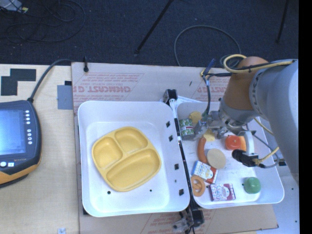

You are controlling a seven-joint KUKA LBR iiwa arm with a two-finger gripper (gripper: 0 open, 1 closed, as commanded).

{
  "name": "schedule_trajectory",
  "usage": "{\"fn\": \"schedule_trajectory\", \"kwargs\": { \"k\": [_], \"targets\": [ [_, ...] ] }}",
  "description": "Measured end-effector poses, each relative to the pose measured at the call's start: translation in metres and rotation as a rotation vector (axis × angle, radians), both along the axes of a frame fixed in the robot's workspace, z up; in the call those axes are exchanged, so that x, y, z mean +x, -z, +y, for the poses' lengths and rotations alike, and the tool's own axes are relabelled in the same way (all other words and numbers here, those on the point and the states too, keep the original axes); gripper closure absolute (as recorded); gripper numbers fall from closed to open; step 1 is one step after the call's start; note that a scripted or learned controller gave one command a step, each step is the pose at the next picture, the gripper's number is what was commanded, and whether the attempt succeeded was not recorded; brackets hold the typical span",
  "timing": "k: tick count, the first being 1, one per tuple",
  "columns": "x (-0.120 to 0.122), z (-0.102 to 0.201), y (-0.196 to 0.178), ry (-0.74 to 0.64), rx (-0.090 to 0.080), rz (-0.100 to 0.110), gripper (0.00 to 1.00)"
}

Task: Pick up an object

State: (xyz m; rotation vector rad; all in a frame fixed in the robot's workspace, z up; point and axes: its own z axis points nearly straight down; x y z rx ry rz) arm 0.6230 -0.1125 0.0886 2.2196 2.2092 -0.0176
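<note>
The right bin (273, 194) holds several small items. A green and white can (186, 127) and a yellow piece (195, 116) lie at its far left. Toward the middle are an orange sausage (201, 150), a tan round disc (216, 158) and an orange-red item (235, 142). Along the front lie a pretzel (198, 185), a red and white packet (204, 171), a pink packet (222, 192) and a green ball (252, 185). My gripper (210, 126) hangs low over the bin's far part, between the can and the orange-red item, just above the sausage's upper end. Nothing is visibly held.
The left bin (92, 199) carries a yellow divided plate (126, 157). A control pendant (14, 135) lies on the bench at far left. The grey arm (273, 96) covers the right bin's far right corner. Cables trail by a black part (242, 155).
</note>
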Motion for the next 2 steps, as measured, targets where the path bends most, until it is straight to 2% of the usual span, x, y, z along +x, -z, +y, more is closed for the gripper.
{"fn": "schedule_trajectory", "kwargs": {
  "k": [1, 2],
  "targets": [
    [0.0, 0.006, -0.008, 0.001, 0.015, 0.005, 1.0],
    [-0.027, 0.062, -0.103, -0.009, 0.017, -0.003, 1.0]
  ]
}}
